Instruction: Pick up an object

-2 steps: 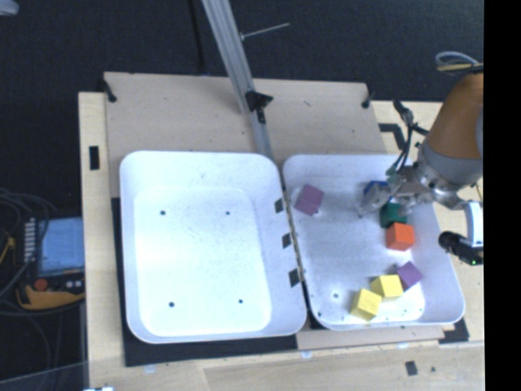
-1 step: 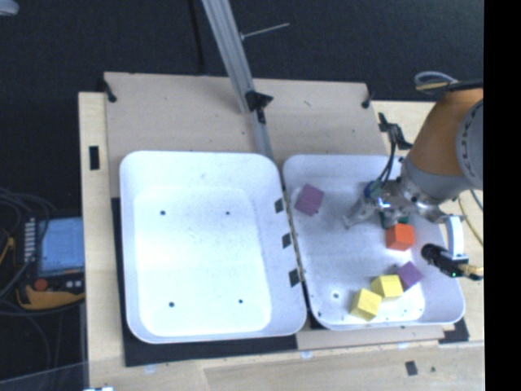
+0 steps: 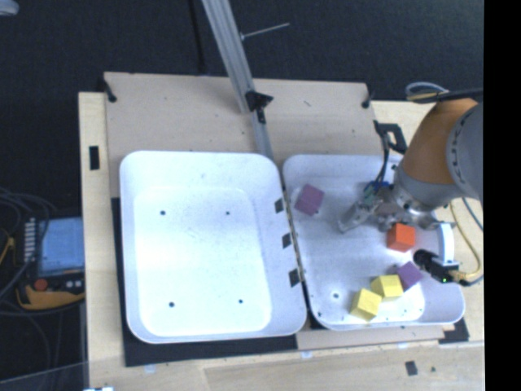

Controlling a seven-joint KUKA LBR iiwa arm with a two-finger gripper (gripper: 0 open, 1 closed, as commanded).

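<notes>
Reaching in from the right, the grey arm (image 3: pixel 444 157) with its orange band sits over the right bin (image 3: pixel 326 243), with the jaws (image 3: pixel 358 217) lowered toward the bin floor near its centre. The state of the jaws cannot be told at this resolution, and no object is visible between them.

Object positions in the right bin:
- A pale purple block (image 3: pixel 309 199) lies near the bin's left wall, apart from the jaws.
- An orange block (image 3: pixel 400 237) lies just beside the wrist assembly, to its lower right.
- A dark purple block (image 3: pixel 409 274) lies below the orange block, touching or nearly touching a yellow block (image 3: pixel 387 286).
- A second yellow block (image 3: pixel 366 303) lies just beside the first, near the bin's front wall.

The left bin (image 3: pixel 203 243) stands alongside the right bin on the desk (image 3: pixel 163 112). A slanted metal bar (image 3: pixel 232 51) crosses the desk from the top of the view toward the gap between the bins.
</notes>
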